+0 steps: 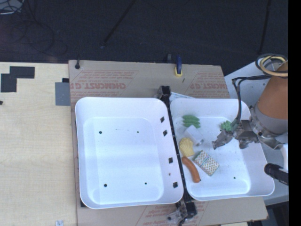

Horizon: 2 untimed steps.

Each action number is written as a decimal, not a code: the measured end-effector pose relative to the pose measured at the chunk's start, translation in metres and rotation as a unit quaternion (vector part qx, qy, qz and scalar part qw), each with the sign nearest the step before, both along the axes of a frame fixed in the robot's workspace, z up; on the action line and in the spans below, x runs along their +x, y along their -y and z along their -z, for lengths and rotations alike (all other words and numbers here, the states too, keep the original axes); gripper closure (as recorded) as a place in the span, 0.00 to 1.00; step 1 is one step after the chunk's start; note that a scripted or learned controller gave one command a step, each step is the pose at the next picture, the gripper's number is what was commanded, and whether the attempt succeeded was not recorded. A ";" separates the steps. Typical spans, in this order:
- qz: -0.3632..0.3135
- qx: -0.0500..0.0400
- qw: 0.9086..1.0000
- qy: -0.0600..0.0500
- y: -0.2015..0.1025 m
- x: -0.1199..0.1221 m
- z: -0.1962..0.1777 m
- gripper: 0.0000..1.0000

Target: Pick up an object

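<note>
The gripper [225, 139], fingers spread and holding nothing, hangs low in the right bin [254, 189]. At its nine o'clock lie the corn cob [186, 147], carrot [191, 169] and patterned packet [207, 163], likely candidates.

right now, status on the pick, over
Gripper low over right bin, nothing seen held. Green piece beside it. Corn, carrot, patterned packet lie to its left.

A single fixed camera sits above the table [37, 140] and looks down at a slant, far enough off to take in both white bins whole: the left bin [89, 112] and the right bin [256, 185], side by side. The arm [275, 98] comes in from the frame's right edge, and dark floor fills the top of the frame beyond the table's far side.
</note>
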State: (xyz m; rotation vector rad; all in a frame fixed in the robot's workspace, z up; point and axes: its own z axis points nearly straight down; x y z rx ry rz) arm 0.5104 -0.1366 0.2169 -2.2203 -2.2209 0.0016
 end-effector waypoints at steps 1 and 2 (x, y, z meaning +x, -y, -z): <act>0.000 -0.002 1.000 0.003 0.061 0.076 -0.017 0.00; 0.001 0.000 1.000 -0.001 0.060 0.072 -0.025 1.00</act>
